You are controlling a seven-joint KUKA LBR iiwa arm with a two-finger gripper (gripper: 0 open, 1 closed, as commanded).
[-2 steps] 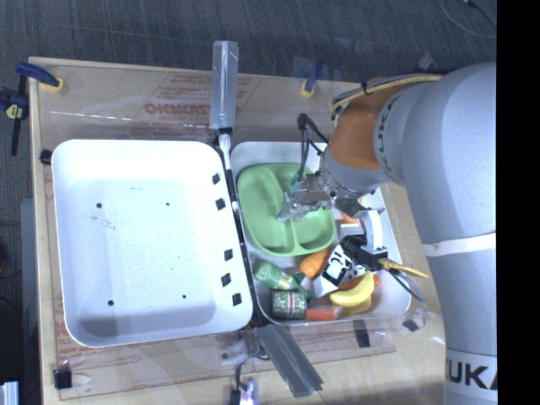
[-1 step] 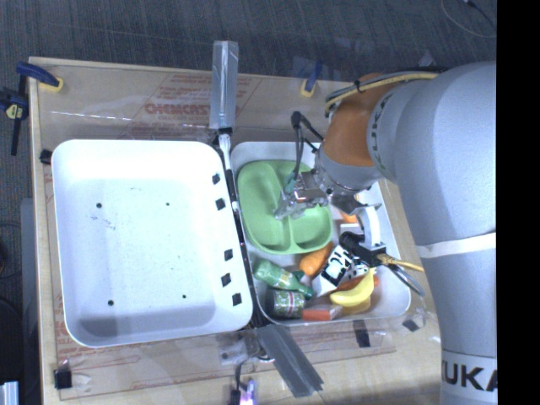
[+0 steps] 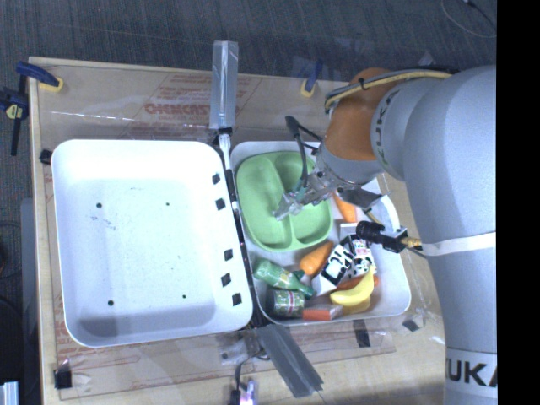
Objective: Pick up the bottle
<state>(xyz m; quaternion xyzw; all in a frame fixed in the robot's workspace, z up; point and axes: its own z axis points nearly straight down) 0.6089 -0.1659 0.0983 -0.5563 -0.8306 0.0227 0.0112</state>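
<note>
Bottle wedged between carrot, can, green plate.

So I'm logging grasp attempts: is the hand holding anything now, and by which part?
Nothing visibly held. The hand hangs over the green divided tray; the bottle lies apart.

Arm base: white letters "UKA", cut off at frame edge. Desk: faint red print, not legible.
</note>
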